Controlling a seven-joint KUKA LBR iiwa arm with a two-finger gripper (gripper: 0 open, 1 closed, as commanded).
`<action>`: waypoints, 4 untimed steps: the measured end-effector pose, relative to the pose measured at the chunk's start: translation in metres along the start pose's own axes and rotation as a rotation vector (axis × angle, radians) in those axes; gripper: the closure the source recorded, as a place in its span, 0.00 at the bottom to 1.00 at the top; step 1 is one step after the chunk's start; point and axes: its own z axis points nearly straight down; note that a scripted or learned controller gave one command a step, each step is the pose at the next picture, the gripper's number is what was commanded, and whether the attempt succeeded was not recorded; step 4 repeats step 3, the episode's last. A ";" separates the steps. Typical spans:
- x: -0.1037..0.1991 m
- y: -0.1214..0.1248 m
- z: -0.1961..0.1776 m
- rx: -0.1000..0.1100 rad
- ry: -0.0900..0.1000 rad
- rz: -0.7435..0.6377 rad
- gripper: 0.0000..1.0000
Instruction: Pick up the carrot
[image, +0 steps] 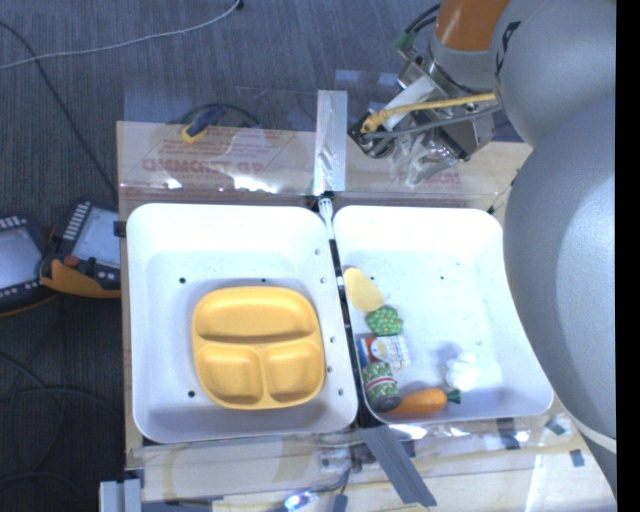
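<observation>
While the gripper (425, 160) hangs above the bench beyond the far edge of the right bin (480, 225), how far apart it stands cannot be told from this view, and nothing is seen held in it. Above it, the orange band (468, 22) marks the wrist of the grey arm (570, 200), which fills the right side of the view.

The carrot (420, 402) lies in the right bin, at its near edge, well apart from the gripper. Just beside it, along the bin's left wall, sit a green item (380, 382), a small packet (388, 350), a second green item (384, 321) and a pale yellow piece (362, 292). A white object (462, 372) rests near the carrot's leafy end.

The left bin (160, 240) bears a yellow sectioned tray (260, 345).
</observation>
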 end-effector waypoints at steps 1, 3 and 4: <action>0.009 0.006 0.033 0.000 -0.002 0.123 1.00; 0.008 -0.080 0.198 0.005 -0.002 0.354 1.00; 0.008 -0.080 0.198 0.005 -0.002 0.354 1.00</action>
